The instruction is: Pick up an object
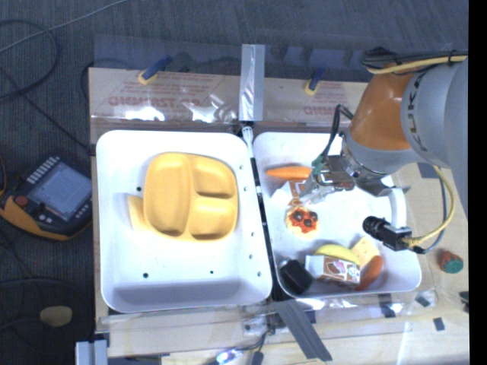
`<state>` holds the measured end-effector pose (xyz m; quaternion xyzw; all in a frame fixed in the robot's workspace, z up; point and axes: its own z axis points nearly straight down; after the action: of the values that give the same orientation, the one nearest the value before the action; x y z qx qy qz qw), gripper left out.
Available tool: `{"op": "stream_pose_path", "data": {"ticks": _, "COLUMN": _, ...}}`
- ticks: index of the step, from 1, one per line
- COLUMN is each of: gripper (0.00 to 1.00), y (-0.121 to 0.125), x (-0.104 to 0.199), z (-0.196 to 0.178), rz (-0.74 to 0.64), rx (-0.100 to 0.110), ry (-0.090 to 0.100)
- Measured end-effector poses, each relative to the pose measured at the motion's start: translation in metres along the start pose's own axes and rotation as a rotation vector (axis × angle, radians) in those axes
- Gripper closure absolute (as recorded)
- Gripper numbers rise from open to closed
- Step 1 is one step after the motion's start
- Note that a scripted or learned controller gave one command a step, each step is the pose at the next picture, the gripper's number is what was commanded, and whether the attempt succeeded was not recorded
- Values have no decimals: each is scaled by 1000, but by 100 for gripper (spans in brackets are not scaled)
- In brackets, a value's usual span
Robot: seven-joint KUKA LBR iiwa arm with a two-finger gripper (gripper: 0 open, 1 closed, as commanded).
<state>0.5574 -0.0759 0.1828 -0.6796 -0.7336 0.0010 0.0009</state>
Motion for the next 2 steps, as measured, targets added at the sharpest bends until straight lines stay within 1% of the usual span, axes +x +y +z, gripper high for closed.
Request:
{"op": "stream_pose_path", "data": {"ticks": 1, "gripper": 100, "y": 74, "x": 63, "z": 0, "rz": 291, "rx": 1, "ry": -4}}
{"op": "stream_pose_path", "data": {"ticks": 2, "gripper": 100, "y": 112, "x": 51, "z": -66, "rz": 188, "rx": -1, "ry": -4}}
